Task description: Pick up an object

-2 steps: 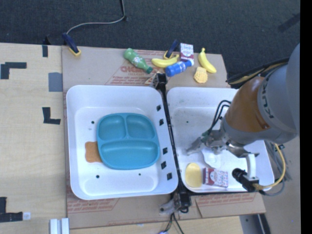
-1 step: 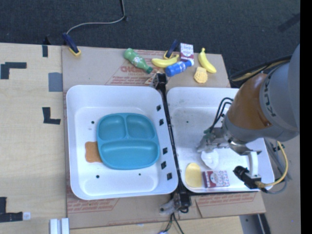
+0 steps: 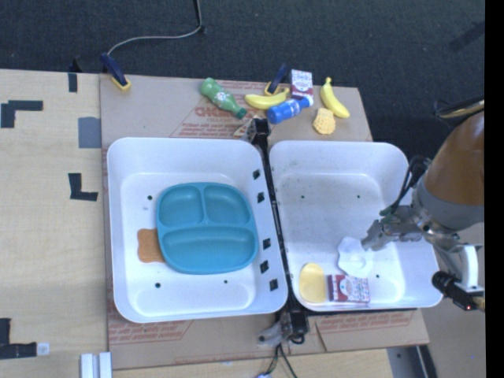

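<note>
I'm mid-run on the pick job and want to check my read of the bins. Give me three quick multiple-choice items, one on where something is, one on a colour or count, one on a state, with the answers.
1. Where does the blue divided plate lie?
A. in the left bin
B. in the right bin
C. on the cardboard behind the bins

2. How many bananas lie on the cardboard behind the bins?
A. none
B. two
C. four

3. How does the gripper stand?
A. parked over the left bin
B. lifted clear above the cardboard
C. low in the right bin, by the small white object

Answers:
1 A, the plate rests in the left bin with an orange piece at its left edge.
2 B, one banana and another banana show there.
3 C, it reaches into the right bin beside the white object.
</note>
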Controlling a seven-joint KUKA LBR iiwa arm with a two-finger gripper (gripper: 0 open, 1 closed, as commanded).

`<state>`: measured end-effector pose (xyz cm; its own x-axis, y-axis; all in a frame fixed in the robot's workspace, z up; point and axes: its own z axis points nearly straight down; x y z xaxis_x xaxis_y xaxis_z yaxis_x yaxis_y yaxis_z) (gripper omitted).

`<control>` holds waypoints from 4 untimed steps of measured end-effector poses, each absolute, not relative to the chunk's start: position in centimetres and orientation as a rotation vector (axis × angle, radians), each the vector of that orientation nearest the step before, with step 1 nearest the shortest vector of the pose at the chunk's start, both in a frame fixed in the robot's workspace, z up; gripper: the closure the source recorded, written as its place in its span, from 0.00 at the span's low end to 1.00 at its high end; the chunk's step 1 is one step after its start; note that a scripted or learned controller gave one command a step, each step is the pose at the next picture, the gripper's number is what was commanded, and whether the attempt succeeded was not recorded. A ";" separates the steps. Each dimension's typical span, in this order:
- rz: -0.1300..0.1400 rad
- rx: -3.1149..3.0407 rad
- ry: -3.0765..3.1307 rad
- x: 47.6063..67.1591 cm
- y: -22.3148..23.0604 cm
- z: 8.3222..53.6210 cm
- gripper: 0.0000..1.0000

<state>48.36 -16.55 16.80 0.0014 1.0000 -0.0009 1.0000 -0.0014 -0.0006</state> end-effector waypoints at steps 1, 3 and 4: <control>0.000 2.219 2.222 53.9 -15.2 26.8 1.00; 0.003 2.219 2.223 57.1 -12.8 8.8 0.00; 0.000 2.219 2.221 60.9 -13.3 24.4 0.00</control>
<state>60.85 -13.28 24.35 -0.0009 1.0000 -0.0018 1.0000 0.0009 0.0014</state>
